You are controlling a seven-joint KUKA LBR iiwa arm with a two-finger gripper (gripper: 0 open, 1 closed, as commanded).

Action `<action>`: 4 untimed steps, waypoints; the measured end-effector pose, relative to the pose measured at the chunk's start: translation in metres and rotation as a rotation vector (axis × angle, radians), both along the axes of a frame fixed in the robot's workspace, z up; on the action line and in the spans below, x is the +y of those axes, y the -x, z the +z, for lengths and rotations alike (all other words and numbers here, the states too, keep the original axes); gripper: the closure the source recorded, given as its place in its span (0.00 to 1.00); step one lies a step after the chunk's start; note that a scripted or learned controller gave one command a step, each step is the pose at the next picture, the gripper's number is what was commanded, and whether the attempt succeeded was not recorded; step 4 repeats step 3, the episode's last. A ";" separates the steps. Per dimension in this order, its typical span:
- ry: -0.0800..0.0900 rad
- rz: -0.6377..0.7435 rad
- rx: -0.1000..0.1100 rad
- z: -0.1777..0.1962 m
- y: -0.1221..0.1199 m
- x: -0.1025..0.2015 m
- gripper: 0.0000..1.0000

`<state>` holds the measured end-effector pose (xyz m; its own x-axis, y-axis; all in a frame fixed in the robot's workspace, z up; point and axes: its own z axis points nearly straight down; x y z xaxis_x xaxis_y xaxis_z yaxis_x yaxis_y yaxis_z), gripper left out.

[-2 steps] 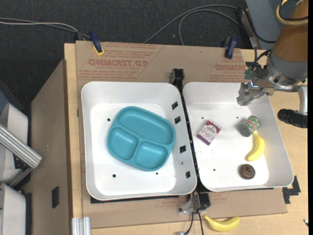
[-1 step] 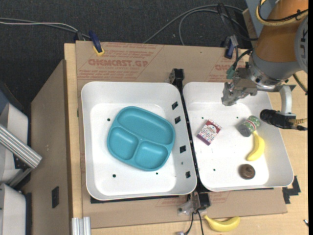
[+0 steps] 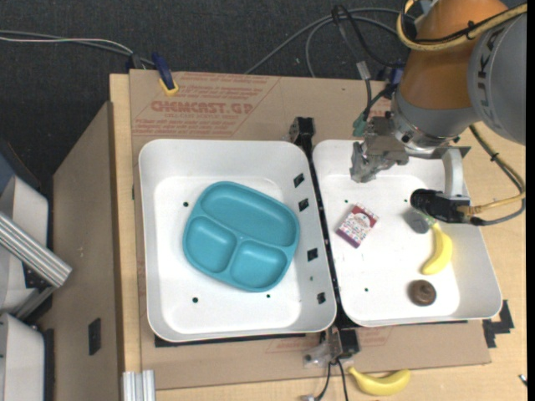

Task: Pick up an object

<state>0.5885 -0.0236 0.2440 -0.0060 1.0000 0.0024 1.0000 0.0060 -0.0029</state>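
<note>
Looking down on the bench from the fixed camera, we are seeing the grey two-finger gripper (image 3: pixel 366 172) hanging over the far left part of the right-hand shallow white bin (image 3: pixel 476 303). We cannot tell whether its jaws are parted or closed, and nothing is showing between them.

The closest candidate, in our judgement, is the small flat packet with pink and white print (image 3: pixel 357 225). It is lying on the bin floor just nearer to us than the gripper and about level with it left to right, with bare floor between the two. Its long axis is running aslant, from near left to far right.

Further right, the yellow banana (image 3: pixel 436 252) is lying near the right wall, its length running near to far, and a small round brown object (image 3: pixel 422 291) is sitting just nearer than it.

In the left-hand bin (image 3: pixel 159 307) a blue divided plastic plate (image 3: pixel 241 235) is resting, well apart from the gripper.
</note>
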 end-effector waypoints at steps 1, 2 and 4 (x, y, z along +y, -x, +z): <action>-0.001 0.002 0.001 -0.009 0.010 0.060 1.00; 0.000 0.001 0.001 -0.012 0.017 0.112 1.00; 0.001 -0.005 0.000 -0.012 0.016 0.108 0.00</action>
